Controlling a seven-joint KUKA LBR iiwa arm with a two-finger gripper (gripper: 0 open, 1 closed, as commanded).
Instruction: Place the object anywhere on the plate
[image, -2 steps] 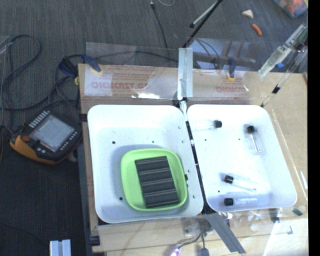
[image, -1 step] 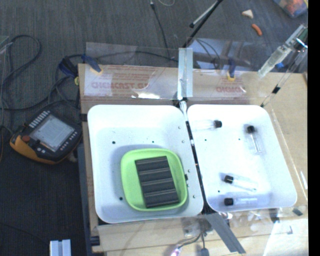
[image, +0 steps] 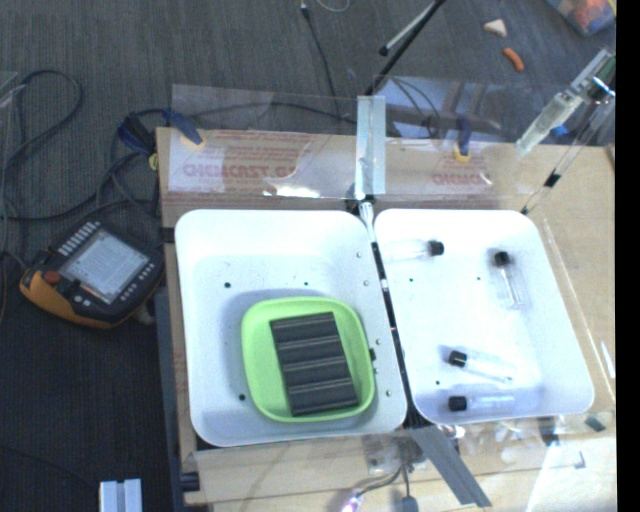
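A lime-green square plate (image: 256, 335) rests in the left white bin (image: 205, 290), toward its front. A dark grey ribbed rectangular block (image: 315, 363) lies flat on the plate, roughly centred and turned slightly, within the plate's rim. Several small clear tubes with black caps lie in the right white bin (image: 565, 330): one at the back left (image: 432, 248), one at the back right (image: 507, 275), one in the middle (image: 472, 362) and one near the front wall (image: 482, 402).
A clear plastic wall (image: 260, 160) with a metal post (image: 370, 150) stands behind the bins. A hand-held control pendant (image: 95, 272) and cables lie on the dark floor to the left. Wooden bench edge runs along the right.
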